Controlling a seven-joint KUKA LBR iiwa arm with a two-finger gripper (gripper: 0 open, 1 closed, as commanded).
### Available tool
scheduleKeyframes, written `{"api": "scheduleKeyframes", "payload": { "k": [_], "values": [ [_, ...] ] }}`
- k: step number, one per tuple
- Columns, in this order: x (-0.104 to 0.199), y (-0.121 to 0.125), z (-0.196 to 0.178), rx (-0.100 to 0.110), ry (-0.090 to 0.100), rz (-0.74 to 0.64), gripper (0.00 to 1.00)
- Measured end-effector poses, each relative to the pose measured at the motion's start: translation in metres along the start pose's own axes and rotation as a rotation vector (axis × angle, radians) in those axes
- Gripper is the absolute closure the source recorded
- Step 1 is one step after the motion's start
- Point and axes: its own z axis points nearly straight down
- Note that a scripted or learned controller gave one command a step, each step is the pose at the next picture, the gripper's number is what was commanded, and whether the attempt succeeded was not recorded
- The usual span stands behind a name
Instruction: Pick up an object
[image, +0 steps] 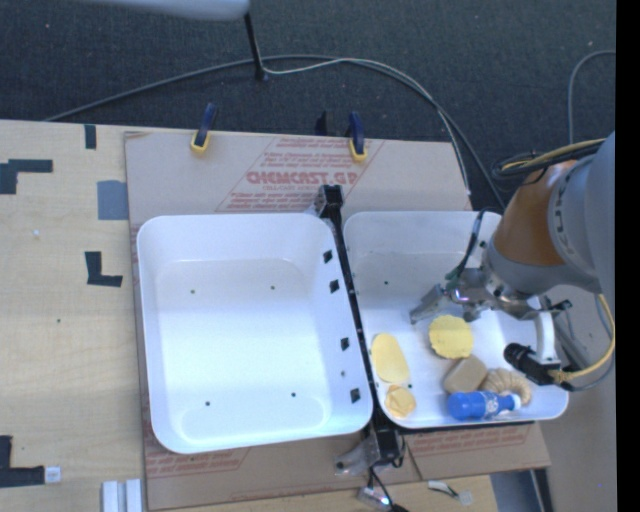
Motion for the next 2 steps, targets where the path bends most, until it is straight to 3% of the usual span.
{"api": "scheduleKeyframes", "payload": {
  "k": [1, 2],
  "values": [
    [0.0227, -0.0602, -0.0008, 0.001, 0.001, 0.003, 0.0],
    [0.0224, -0.0604, -0.01, 0.002, 0.001, 0.003, 1.0]
  ]
}}
